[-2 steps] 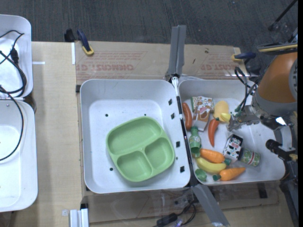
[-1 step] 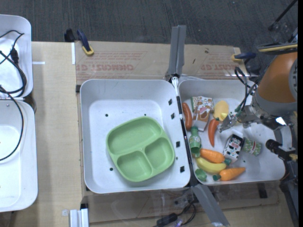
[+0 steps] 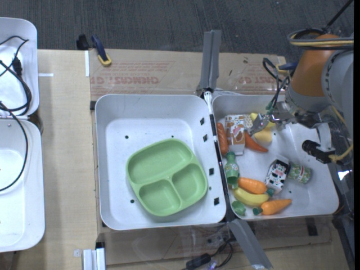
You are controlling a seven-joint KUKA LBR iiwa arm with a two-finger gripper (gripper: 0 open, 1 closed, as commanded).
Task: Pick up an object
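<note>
white bins (image 3: 107,151) sit side by side on a wood bench (image 3: 62,122) over dark carpet (image 3: 169,10). gripper (image 3: 263,122) hangs above toy food; grip unclear.

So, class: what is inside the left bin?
The left bin holds one green divided plate, whose three compartments look bare. Whatever lies under the plate is covered.
</note>
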